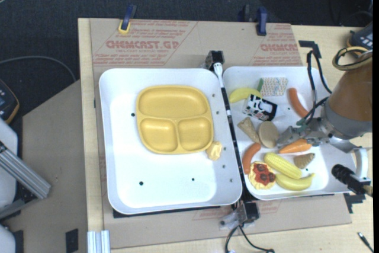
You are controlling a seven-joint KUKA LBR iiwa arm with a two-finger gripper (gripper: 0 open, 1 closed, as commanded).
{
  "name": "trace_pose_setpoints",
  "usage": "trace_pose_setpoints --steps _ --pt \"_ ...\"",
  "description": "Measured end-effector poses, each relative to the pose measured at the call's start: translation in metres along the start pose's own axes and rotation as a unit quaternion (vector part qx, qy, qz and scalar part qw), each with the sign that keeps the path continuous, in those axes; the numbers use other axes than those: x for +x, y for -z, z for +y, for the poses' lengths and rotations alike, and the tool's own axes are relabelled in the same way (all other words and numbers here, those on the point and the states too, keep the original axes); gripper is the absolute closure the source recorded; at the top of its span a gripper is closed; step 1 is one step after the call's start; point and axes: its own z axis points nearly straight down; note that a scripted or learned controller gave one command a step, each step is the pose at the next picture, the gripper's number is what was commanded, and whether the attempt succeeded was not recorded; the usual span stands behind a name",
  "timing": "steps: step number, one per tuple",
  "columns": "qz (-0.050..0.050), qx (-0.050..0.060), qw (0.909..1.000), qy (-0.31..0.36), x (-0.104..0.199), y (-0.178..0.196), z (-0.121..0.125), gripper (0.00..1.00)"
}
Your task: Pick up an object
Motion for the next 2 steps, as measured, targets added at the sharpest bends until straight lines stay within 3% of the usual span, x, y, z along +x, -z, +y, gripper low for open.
trace_pose_setpoints --steps 1,2 --pt "-0.007 -0.01 0.9999 -0.002 -0.005 0.016 0.005 1.0" --pt "0.005 0.008 1.0 0.001 -0.016 0.065 0.005 1.0"
